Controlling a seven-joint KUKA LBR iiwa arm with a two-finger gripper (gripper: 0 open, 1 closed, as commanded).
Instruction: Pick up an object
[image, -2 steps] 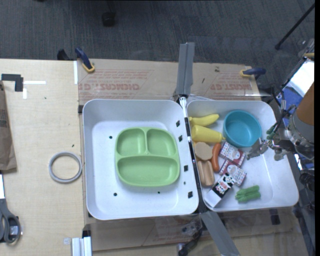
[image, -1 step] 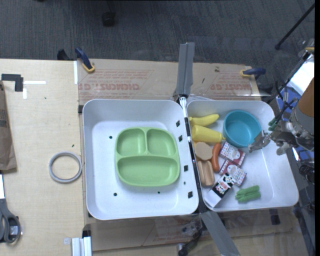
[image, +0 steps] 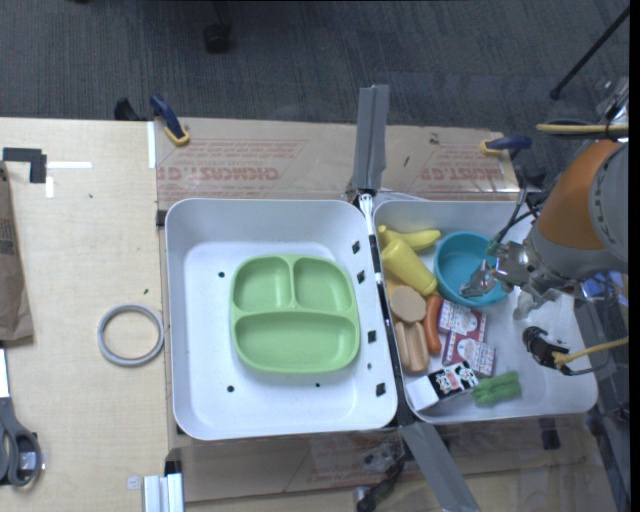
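The gripper (image: 487, 282) hung low in the right shallow white bin (image: 560, 398), right at the near-right rim of the round blue plastic bowl (image: 459, 264). The bowl lay just to the camera-left of the gripper tip, touching or nearly so; contact was too small to call. Being round, the bowl had no long axis, so its rim was probably the only grab line. Whether the gripper was released or clenched could not be told, since the metal parts blurred together at the tip. Nothing showed clearly gripped.

Other candidates sat further camera-left in the same bin: a yellow plastic banana-like toy (image: 405, 252), a tan bread-shaped toy (image: 406, 303), and an orange hot-dog toy (image: 432, 322) lying lengthwise toward the near wall. A red-and-white printed card packet (image: 465, 340) lay flat just below the bowl, with a green leafy toy (image: 496, 389) nearer the front.

The left white bin (image: 190, 330) carried a green divided plastic tray (image: 295, 313), well apart from the arm. A grey tape ring (image: 131, 333) lay on the counter (image: 80, 260).

Judgement: the bowl was the nearest target, and a slight shift left would be needed.
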